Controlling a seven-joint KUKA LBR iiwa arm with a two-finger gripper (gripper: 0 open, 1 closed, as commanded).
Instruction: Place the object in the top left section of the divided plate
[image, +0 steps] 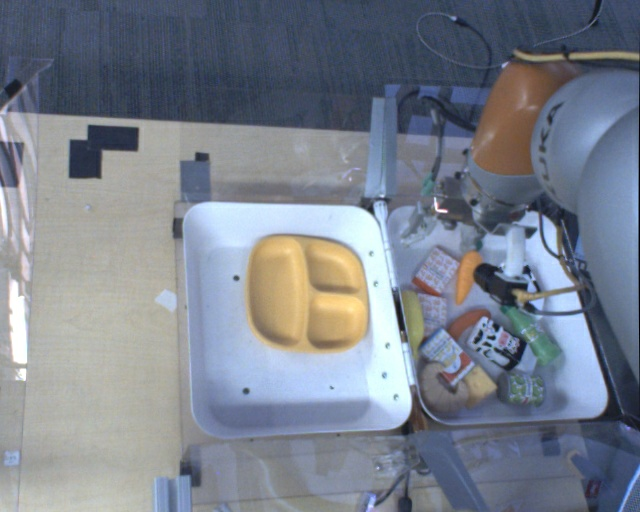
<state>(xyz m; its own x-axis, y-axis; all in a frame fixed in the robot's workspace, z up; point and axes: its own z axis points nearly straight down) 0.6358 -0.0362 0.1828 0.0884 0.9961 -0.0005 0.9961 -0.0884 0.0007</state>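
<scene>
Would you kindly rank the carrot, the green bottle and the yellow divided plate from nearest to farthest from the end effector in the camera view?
1. Carrot, just below the end effector, upper right bin.
2. Green bottle, lower right in that bin.
3. Yellow divided plate, in the left bin.

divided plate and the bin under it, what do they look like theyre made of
The divided plate looks like moulded plastic, matte yellow: rounded, soft-edged compartments and no sharp glare. The left bin looks like thin white plastic or coated metal, semi-gloss: smooth rounded corners, faint sheen and small dark holes. Which of the two, the look leaves open.
</scene>
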